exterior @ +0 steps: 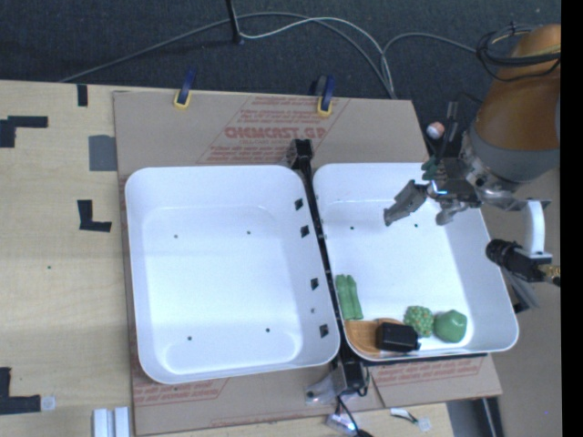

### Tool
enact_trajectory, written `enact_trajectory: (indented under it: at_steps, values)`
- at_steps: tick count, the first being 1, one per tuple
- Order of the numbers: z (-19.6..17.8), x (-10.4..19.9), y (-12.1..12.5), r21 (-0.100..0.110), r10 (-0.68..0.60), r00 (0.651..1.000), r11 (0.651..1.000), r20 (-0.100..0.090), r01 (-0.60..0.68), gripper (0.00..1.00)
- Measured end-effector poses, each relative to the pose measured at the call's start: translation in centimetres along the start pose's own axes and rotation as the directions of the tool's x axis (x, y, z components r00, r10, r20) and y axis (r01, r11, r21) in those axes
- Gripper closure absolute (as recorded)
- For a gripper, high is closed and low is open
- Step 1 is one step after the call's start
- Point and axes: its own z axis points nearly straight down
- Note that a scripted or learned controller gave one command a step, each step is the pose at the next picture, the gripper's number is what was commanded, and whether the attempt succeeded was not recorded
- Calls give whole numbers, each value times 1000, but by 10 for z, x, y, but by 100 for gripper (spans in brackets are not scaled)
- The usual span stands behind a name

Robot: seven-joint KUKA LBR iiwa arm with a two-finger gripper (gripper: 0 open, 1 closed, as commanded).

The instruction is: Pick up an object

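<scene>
The right bin (474, 244) holds a small pile along its near edge. A long green pod-like piece (348, 297) lies by the divider. Beside it sit a flat orange-brown piece (362, 336), a black block (397, 337) resting partly on it, a bumpy green ball (419, 319) and a smooth green lump (450, 326). My gripper (418, 215) hangs over the far half of the right bin, well above and behind the pile. Its fingers are spread open with nothing between them.
The left bin (146, 271) lies beside the right one, with a black divider strip (312, 244) between them. Both rest on a cardboard sheet (264, 130) held by two clamps. Cables run across the dark floor behind.
</scene>
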Motion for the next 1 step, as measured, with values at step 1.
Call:
enact_trajectory:
  at_steps: [1]
  values:
    - [2, 103, -19, 0, -8, 1000, 1000, -1, 8, 0]
